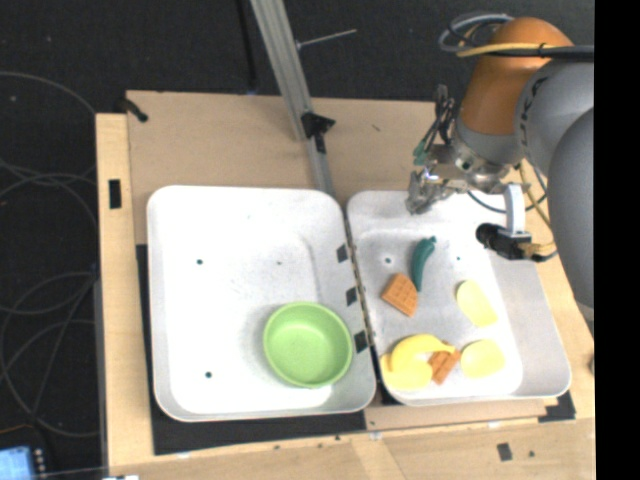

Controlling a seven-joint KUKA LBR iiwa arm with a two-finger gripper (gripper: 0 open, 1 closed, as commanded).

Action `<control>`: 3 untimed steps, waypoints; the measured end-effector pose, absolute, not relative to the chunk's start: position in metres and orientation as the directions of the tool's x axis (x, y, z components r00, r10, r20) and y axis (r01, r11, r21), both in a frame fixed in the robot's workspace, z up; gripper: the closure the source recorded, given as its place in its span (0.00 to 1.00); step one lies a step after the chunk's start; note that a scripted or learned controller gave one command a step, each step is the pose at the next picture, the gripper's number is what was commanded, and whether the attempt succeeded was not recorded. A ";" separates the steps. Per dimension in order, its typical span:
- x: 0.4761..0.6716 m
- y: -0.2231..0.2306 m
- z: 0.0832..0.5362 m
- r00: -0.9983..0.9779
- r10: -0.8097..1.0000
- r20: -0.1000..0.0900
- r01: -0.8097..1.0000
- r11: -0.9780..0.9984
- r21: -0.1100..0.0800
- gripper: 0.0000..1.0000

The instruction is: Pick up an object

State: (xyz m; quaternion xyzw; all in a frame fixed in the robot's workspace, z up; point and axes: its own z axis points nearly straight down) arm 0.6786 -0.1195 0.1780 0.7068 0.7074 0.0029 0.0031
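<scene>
The grey arm (pixel 560 118) with its orange band comes in from the upper right of the frame, and its pincer (pixel 425 196) hangs over the upper left corner of the right bin (pixel 520 368). From where I stand I cannot tell whether the pincer is open or closed, and nothing shows held in it.

The things to be picked all lie lower in the frame than the pincer, inside that right bin. Nearest is one dark green pepper-like piece (pixel 424 260), just below the pincer and apart from it, tilted with its upper end toward the right. Below and slightly left of it lies one orange waffle-patterned square (pixel 400 295), near the bin's left wall. To the right, mid-bin, sits one pale yellow oval piece (pixel 476 303). Along the bin's lower edge there are two more yellow pieces: a round one (pixel 412 360) at lower left and a smaller one (pixel 484 358) to its right, with one small orange piece (pixel 442 366) between them, touching the round one. That makes three yellow pieces, two orange and one green, six in all.

The left bin (pixel 220 248) holds a single light green bowl (pixel 308 343), upright, in its lower right corner. Both bins rest side by side on the tan desk (pixel 200 138).
</scene>
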 end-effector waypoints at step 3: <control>0.660 -0.073 0.225 -0.005 1.000 -0.001 1.000 0.005 0.001 1.00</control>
